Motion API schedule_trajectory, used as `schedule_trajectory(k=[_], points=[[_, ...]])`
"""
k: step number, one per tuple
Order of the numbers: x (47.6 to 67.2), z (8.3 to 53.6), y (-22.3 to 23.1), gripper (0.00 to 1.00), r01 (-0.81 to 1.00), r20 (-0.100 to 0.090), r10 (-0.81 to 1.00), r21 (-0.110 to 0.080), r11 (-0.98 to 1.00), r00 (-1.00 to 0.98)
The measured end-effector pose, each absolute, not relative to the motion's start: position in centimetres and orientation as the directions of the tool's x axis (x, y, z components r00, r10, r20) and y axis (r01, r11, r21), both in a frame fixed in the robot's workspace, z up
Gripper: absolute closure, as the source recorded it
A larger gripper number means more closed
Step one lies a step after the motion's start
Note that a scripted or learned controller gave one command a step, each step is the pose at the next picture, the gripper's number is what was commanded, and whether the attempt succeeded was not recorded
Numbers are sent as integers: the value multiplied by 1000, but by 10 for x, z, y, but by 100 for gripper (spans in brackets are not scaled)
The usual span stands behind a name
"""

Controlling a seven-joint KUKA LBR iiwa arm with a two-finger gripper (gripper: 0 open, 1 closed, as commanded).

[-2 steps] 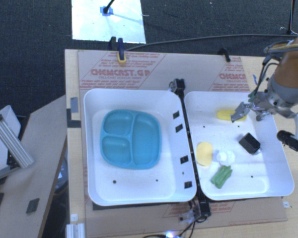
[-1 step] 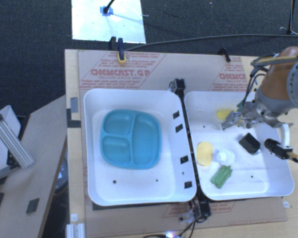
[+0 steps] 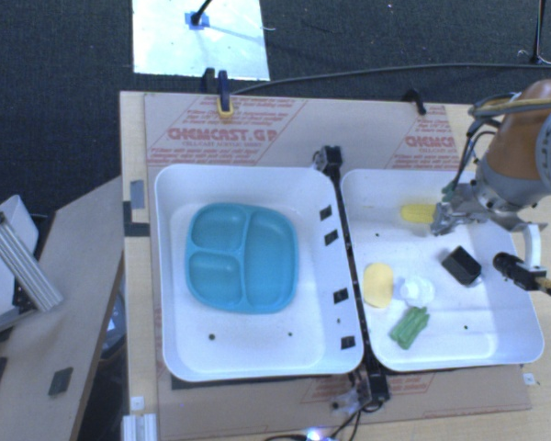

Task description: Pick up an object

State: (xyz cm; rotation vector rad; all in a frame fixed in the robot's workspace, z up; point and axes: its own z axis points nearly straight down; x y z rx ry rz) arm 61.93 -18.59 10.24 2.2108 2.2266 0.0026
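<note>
We're looking down on the worktop (image 3: 257, 122) with its two white bins, and the gripper (image 3: 441, 220) is low in the right bin (image 3: 510, 338), right at the end of a yellow object (image 3: 417, 213) lying near the bin's far wall. Whether the gripper is spread or closed, we cannot tell from this angle. Nothing looks lifted yet; the yellow object seems to rest on the bin floor. Other candidates sit nearby: a black block (image 3: 461, 265) just below the gripper, a pale yellow piece (image 3: 377, 284), a white lump (image 3: 417, 290) touching it or nearly so, and a green object (image 3: 409, 326) below those. The left bin (image 3: 179, 338) holds a blue divided plate (image 3: 241, 256). The risk, as we judge it: the gripper meets the yellow object at its tip rather than its middle, so a closing pinch could squirt it sideways toward the wall, or catch only an edge and drop it on the rise.
</note>
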Motion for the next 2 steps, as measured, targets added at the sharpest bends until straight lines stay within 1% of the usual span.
schedule_trajectory(k=[1, 2], points=[[620, 147, -191, 100, 1000, -2, 1000, 7, 3, -3], [620, 212, -196, 100, 1000, -3, 1000, 8, 4, -4]])
